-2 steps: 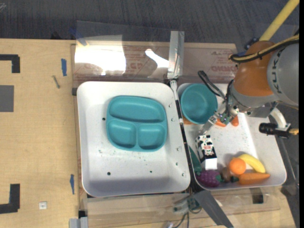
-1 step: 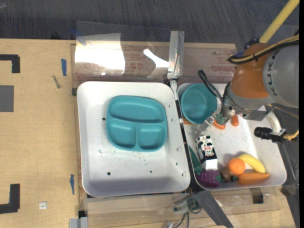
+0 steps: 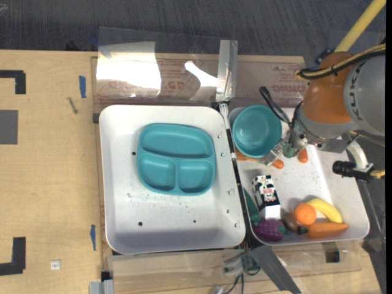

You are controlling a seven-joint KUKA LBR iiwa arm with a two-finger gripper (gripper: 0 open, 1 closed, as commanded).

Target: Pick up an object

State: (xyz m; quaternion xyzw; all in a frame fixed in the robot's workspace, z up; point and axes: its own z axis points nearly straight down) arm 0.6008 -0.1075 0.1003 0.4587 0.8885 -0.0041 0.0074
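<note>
The gripper (image 3: pixel 283 150) hangs low at 12 o'clock in the right bin (image 3: pixel 318 182), touching the rim of a teal bowl (image 3: pixel 254 130); how far it is open I cannot tell. Toward 6 o'clock lie 1 banana (image 3: pixel 327 209), 1 orange (image 3: pixel 305 214), 1 carrot (image 3: pixel 327 228) and purple grapes (image 3: pixel 269 229). The left bin (image 3: pixel 122 182) holds 1 teal divided plate (image 3: pixel 176 158).

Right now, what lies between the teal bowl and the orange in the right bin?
In the camera view, the black-and-white toy lies between the teal bowl and the orange.
</note>
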